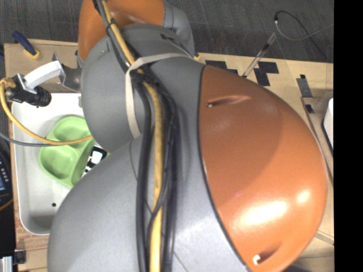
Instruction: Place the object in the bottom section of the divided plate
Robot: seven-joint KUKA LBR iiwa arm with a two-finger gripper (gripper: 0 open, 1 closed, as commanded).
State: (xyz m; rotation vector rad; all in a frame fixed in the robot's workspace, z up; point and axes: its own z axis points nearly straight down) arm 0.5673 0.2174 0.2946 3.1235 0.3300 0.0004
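Pincer apart, together or clamped on something: I cannot tell which, because the large grey and orange arm [187,169] lies over most of the bench. A small black-and-white piece [96,155] looks out from under the arm, touching the right rim of the green divided plate [63,149]; it may belong to the pincer, but I am not sure.

The plate sits in the left white bin [31,211], toward the bin's far edge, and its right side is under the arm. A ridge crosses it; the section toward the bin's near edge [58,164] is, I judge, the bottom one. Where the object is, I cannot say, since the arm hides much of the bin.

To do this step well, the tool should stand over the near section, clearly on the near side of the ridge, and come low before it releases, so the object does not roll across. A yellow cable [42,139] runs over the plate's far part and should not be caught.
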